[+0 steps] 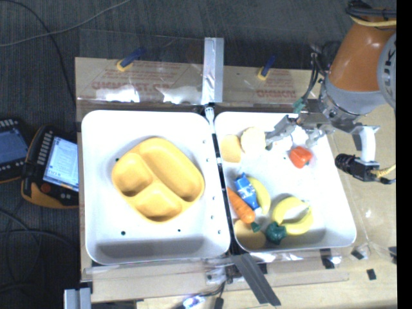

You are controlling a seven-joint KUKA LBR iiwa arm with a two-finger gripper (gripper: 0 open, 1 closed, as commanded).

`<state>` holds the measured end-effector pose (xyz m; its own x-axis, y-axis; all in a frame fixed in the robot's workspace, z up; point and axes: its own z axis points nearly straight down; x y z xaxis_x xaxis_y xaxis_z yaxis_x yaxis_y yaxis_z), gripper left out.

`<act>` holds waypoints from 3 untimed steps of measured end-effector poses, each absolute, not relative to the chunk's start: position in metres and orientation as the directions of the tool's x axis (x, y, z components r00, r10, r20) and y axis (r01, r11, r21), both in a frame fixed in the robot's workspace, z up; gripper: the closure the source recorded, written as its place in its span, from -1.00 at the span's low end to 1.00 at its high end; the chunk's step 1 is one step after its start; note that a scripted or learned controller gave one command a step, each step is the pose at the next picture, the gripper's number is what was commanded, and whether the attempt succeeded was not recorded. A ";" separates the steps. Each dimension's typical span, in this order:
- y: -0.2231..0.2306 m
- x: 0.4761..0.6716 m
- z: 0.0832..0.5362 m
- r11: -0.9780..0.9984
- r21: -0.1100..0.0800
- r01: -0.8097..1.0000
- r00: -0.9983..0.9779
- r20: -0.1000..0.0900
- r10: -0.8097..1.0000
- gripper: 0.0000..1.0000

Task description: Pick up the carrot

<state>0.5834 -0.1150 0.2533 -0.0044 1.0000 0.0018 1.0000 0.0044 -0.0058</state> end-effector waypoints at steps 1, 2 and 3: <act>-0.115 0.517 0.167 -0.020 -0.008 1.000 0.020 0.002 1.000 -1.00; -0.104 0.491 0.122 0.254 0.015 0.967 -0.253 -0.005 0.967 -1.00; -0.104 0.491 0.122 0.254 0.015 0.967 -0.254 -0.005 0.967 -1.00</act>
